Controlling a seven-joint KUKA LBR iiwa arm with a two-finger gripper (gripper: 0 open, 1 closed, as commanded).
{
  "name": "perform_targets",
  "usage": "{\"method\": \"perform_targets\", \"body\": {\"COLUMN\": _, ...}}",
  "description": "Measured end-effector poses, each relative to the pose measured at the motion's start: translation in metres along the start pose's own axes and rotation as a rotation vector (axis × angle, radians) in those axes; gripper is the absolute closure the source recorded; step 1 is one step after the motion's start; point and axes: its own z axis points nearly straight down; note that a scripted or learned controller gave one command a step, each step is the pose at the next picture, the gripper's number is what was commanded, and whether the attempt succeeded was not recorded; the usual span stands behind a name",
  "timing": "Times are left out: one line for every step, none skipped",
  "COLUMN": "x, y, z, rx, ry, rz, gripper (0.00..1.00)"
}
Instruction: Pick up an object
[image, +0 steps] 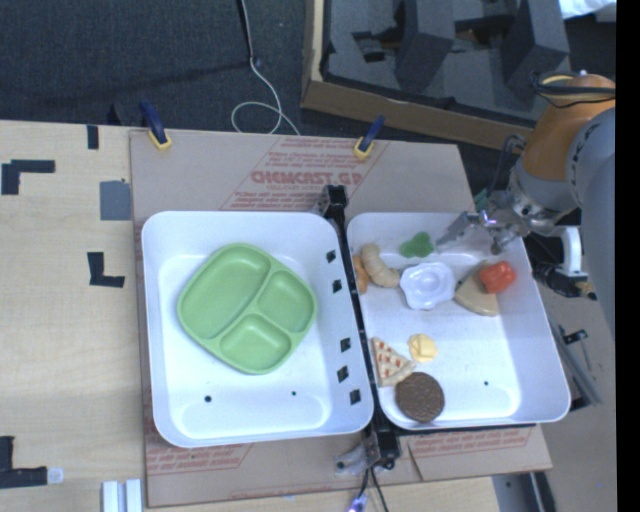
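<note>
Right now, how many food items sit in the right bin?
7: green piece, peanut-shaped item, white item, red item, tan wedge, yellow bit, pizza slice, brown cookie... correction: 8.

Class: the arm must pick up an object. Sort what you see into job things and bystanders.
Job things: gripper; right bin with green piece, red piece, white piece, brown disc.

Bystanders: green tray, left bin, blue clamps.

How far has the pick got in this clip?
Nothing looks picked yet. The pincer sits at the right bin's far edge, near the green piece, with nothing visibly between its fingers. The food items lie in that bin; the green plate lies in the left bin. The grasp and lift remain.
</note>
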Motion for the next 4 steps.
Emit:
{"method": "perform_targets", "body": {"x": 0.098, "y": 0.001, "z": 0.036, "rx": 0.003, "ry": 0.007, "rz": -0.011, "gripper": 0.0}}
{"method": "perform_targets", "body": {"x": 0.017, "y": 0.0, "z": 0.034, "rx": 0.0, "ry": 0.002, "rz": -0.002, "gripper": 0.0}}
{"method": "perform_targets", "body": {"x": 0.083, "y": 0.003, "z": -0.041, "rx": -0.006, "ry": 0.006, "rz": -0.011, "gripper": 0.0}}
{"method": "perform_targets", "body": {"x": 0.124, "y": -0.016, "z": 0.024, "rx": -0.002, "ry": 0.002, "rz": -0.004, "gripper": 0.0}}
